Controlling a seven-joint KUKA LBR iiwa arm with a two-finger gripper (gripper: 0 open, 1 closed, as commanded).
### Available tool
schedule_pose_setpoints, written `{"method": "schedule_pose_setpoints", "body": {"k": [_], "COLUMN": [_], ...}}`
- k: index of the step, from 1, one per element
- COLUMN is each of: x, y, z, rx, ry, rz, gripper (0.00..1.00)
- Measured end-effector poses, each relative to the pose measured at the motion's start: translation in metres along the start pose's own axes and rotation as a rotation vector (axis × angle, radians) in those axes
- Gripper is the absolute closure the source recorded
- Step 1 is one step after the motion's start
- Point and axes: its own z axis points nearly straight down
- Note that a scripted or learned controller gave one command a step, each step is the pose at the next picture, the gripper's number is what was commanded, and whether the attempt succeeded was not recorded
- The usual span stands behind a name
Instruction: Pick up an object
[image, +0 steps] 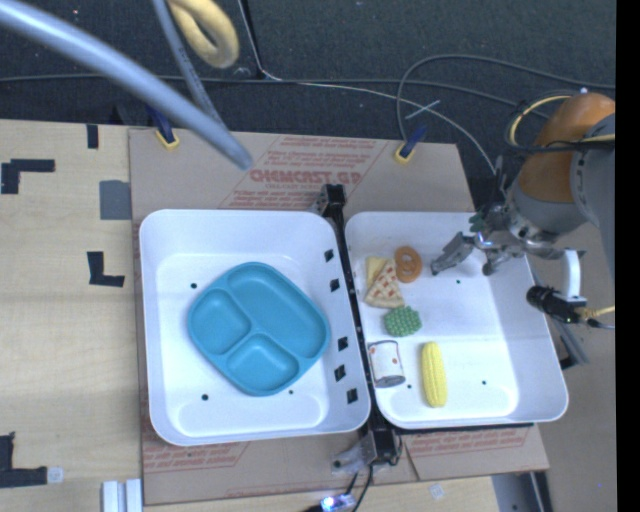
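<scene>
Camera view, looking down on the tabletop (60, 300), and here's the arm (565, 160) reaching in from the right, orange band showing above the wrist. The pincer (470, 252) hangs over the right bin (500, 390), near that bin's far right corner, its two fingers spread apart with nothing between them. One finger (448, 257) points toward the donut, the other (497, 260) sits nearer the bin's right wall.

Now the goods in the right bin, all crowded along its left side. The donut (407, 264) lies closest to the pincer, just clear of the fingertip. Touching it on the left, the waffle (381, 284) with a yellow wedge behind it. Toward the near edge comes the green piece (402, 321), then the can (386, 362) lying on its side against the left wall, and the corn (433, 373) just beside it, pointing toward the near edge.

Over in the left bin (165, 400), a blue tray (258, 327) with three compartments sits in the middle, turned at an angle.

Both bins rest on a cardboard sheet (300, 170).
</scene>
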Motion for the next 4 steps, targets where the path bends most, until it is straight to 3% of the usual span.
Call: {"method": "schedule_pose_setpoints", "body": {"k": [1,2,4], "x": [0.001,0.0,0.002], "y": [0.0,0.002,-0.007], "z": [0.052,0.037,-0.051], "rx": [-0.004,-0.009,-0.005], "ry": [-0.002,-0.005,0.0], "rz": [-0.001,-0.002,0.001], "gripper": [0.0,1.0,1.0]}}
